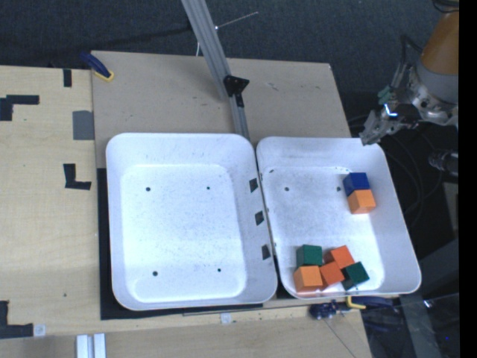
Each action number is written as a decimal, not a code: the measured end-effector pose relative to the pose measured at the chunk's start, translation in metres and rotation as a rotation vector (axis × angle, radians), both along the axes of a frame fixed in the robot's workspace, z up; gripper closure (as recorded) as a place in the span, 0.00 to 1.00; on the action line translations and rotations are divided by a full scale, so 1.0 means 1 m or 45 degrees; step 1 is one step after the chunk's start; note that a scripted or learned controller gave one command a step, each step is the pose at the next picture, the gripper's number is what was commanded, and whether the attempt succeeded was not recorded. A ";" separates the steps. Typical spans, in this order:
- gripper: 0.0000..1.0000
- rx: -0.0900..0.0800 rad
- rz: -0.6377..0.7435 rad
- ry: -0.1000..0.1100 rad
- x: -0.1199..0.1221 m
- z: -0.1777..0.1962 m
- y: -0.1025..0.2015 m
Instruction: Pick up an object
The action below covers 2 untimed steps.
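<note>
Your gripper (373,134) hangs at the frame's upper right, just off the right bin's (395,200) far corner (finger state: cannot tell). The blocks (328,267) lie at its lower edge, two more (359,192) mid-right.

Blue (356,181), orange (361,201), green blocks (309,256); white bins (119,155).

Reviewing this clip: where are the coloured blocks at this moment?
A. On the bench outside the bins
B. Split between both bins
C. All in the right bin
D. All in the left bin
C: the blue block, the orange block touching it and the cluster of green and orange blocks near the front wall all lie within the right bin.
</note>
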<state>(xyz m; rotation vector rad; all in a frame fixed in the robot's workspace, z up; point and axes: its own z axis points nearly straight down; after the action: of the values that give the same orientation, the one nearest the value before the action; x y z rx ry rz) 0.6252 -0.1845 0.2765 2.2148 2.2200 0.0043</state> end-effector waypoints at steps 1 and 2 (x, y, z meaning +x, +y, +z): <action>1.00 0.003 0.004 0.010 0.002 -0.017 0.053; 1.00 0.004 0.006 0.009 0.014 -0.018 0.107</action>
<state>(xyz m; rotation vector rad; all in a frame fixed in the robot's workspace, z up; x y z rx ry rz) 0.6395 -0.0773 0.2583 2.2148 2.2300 0.0002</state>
